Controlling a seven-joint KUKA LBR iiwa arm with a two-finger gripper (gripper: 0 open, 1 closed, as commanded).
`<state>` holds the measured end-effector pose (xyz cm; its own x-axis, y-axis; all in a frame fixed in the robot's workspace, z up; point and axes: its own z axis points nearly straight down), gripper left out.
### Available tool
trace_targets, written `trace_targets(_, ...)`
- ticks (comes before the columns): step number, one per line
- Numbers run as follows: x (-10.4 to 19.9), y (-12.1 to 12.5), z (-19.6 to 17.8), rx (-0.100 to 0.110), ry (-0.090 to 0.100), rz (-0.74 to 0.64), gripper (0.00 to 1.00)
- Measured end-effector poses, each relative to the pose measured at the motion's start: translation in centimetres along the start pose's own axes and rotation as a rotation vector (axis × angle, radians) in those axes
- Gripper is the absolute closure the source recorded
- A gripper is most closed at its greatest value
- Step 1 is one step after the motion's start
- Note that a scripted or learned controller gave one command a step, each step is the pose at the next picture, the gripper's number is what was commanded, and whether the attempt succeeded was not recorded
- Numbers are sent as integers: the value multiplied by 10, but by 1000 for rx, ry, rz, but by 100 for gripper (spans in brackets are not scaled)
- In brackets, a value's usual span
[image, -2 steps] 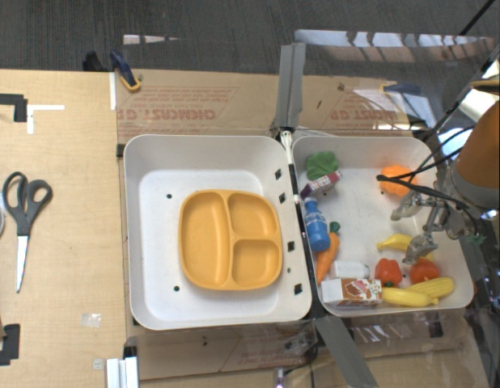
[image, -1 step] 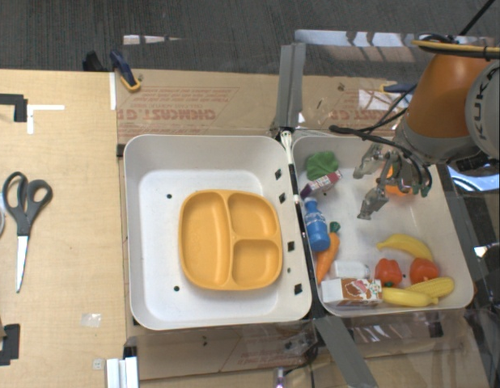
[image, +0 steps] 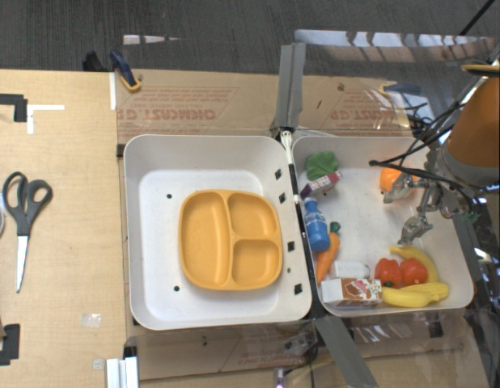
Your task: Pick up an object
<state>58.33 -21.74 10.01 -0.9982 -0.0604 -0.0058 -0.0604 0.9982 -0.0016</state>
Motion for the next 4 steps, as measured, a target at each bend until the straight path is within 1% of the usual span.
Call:
trace_targets(1,-80,26,5,0,-2,98,0)
trace_targets(2,-82,26,-7,3,-11,94,100)
trace_targets(3,-17,-6,7,0,2,292,100)
trace_targets(4,1,98,8,-1,5,483,100)
